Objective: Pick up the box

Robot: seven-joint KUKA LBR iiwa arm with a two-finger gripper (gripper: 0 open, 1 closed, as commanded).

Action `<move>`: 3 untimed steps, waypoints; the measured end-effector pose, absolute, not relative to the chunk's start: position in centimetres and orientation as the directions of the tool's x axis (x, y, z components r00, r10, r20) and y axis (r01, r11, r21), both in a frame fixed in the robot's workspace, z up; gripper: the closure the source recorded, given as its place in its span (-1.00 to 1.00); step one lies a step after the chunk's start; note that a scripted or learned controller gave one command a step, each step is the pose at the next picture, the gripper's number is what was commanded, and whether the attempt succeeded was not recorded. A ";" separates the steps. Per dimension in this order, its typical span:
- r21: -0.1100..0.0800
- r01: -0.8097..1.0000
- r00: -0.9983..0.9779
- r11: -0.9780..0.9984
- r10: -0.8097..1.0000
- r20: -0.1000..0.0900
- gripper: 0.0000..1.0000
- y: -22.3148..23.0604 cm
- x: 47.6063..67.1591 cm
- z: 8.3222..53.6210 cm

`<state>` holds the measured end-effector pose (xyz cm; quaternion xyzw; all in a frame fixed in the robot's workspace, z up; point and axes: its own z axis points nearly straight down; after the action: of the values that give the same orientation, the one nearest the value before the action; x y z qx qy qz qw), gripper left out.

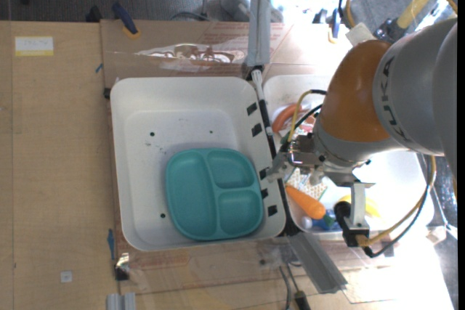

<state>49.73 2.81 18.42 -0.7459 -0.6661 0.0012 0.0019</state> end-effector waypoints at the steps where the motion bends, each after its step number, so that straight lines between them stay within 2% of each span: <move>1: -0.004 0.994 0.113 -0.113 0.994 0.001 -1.00 2.8 49.7 18.4; 2: 0.013 0.923 0.385 -0.385 0.923 -0.006 -1.00 8.9 48.2 14.8; 3: 0.047 0.910 0.412 -0.412 0.911 -0.011 -1.00 8.8 49.1 12.4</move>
<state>49.07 8.84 12.36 -0.8401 -0.5420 -0.0081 -0.0226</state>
